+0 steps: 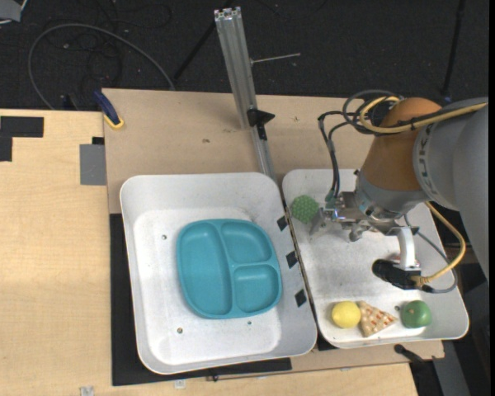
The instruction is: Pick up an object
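Observation:
My gripper (351,221) hangs low over the upper middle of the right bin (338,266), under the orange-banded wrist. A green bumpy object (304,209) lies just left of it, near the bin's upper left corner. Along the front wall of that bin sit a yellow lemon (345,313), a pizza-slice toy (376,321) and a green round fruit (415,313), all well clear of the gripper. I see nothing held.
The left bin (148,221) holds a teal divided plate (228,266). A metal post (241,73) rises behind the bins. Cables loop around the wrist, and a black part (393,272) hangs over the right bin.

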`<action>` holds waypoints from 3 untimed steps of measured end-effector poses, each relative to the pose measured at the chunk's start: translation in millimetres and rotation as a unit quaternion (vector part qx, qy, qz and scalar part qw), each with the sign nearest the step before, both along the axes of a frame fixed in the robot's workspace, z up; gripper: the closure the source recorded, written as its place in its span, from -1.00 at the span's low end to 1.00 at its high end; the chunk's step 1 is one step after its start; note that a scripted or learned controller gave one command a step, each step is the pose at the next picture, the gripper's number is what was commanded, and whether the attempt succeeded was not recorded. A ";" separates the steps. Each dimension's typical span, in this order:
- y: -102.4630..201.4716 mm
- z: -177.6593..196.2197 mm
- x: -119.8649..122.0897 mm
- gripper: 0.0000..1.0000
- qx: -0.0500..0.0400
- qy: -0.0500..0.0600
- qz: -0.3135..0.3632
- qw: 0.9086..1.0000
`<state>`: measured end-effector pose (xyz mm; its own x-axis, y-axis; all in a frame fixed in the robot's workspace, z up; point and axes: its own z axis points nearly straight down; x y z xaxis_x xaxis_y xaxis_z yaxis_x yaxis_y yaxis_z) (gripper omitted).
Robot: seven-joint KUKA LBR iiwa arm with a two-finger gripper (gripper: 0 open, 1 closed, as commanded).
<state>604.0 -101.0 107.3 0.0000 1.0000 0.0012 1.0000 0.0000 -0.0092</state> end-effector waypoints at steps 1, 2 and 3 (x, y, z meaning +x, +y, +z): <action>-0.1 -13.6 2.8 -1.00 0.000 -0.006 0.000 1.000; 0.5 -2.8 4.5 1.00 0.001 -0.009 -0.002 1.000; -3.9 40.1 6.5 1.00 -0.001 -0.005 0.000 1.000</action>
